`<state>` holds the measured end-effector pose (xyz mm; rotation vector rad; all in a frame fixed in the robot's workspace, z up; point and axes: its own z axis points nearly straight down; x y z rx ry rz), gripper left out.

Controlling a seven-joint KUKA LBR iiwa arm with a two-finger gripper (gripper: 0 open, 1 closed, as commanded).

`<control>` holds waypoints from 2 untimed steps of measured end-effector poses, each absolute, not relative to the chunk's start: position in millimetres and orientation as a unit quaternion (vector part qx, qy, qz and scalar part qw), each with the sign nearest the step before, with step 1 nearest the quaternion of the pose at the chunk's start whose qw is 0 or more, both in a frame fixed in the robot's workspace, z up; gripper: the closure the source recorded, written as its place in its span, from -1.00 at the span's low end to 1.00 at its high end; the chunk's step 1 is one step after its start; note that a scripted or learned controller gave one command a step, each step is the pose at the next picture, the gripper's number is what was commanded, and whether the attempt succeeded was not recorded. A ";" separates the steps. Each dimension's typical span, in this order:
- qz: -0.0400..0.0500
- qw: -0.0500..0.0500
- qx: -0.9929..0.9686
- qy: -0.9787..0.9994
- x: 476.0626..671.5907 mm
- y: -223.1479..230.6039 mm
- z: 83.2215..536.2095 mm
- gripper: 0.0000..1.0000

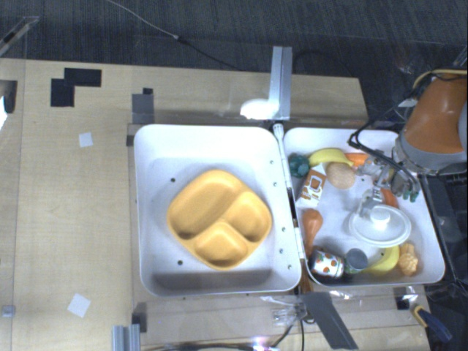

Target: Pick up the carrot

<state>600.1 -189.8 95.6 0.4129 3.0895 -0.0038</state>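
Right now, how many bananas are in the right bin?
2. One banana lies at the far edge of the right bin, beside the potato. The other banana lies at the near edge, partly under the clear lid. More may be hidden beneath the clutter.

Look for the carrot [312,225] in the right-hand bin, close against its left wall and about midway between the far and near sides. You'll see a short orange cone, lying flat on the white floor. Its broad rounded end faces the far side and it tapers to a point toward the near side, tilted slightly leftward.
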 end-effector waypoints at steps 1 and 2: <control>0.001 0.012 0.164 0.986 544.8 -115.4 95.0 -1.00; 0.001 0.016 0.177 0.984 496.0 -89.2 94.1 -1.00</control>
